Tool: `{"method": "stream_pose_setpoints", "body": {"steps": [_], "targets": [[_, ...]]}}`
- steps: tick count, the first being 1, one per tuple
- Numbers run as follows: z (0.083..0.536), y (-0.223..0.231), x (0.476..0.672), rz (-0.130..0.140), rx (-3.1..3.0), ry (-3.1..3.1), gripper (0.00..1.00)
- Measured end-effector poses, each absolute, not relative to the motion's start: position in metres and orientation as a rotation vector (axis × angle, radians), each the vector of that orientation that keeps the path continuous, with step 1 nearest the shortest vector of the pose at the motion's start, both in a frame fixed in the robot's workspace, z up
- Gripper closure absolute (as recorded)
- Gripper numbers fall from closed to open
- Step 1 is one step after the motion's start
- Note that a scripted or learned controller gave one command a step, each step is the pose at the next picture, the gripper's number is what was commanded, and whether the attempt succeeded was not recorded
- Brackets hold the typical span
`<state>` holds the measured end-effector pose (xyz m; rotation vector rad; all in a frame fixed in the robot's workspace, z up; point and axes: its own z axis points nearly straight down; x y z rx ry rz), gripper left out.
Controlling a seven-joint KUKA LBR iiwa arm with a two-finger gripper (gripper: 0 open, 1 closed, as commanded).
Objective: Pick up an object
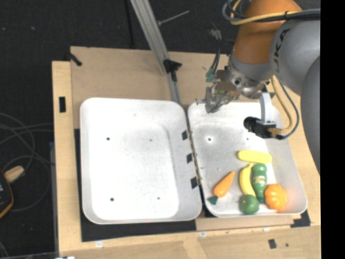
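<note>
- The arm (269, 26), grey with an orange band, is seen reaching in from the right, above the far edge of the right bin (215, 144); its wrist is tilted down toward that bin's far left corner.
- The gripper (214, 102) is placed over the far left corner of the right bin, close to the seam between the two bins; whether anything is grasped cannot be told, since the tip is small and dark against the rim.
- The objects are gathered in the near right part of the right bin, well apart from the gripper; a yellow piece (255, 156) is laid farthest back in the group.
- A second yellow piece (246, 180) and a green piece (260, 177) are set side by side just below it, touching or nearly so; an orange carrot (223, 184) is laid at a slant to their left, its tip pointing toward the near edge.
- A round green piece (248, 204) and a round orange piece (275, 196) are found nearest the front rim.
- The left bin (108, 123) is placed beside the right one, edge to edge, on the wooden bench (108, 72).
</note>
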<state>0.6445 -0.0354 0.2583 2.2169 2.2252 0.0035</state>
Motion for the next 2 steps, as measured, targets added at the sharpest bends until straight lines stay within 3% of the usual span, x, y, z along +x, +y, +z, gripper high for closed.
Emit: {"method": "stream_pose_setpoints", "body": {"steps": [2], "targets": [[0.251, 0.07, 0.633, 0.002, 2.218, 2.226, 1.0]]}}
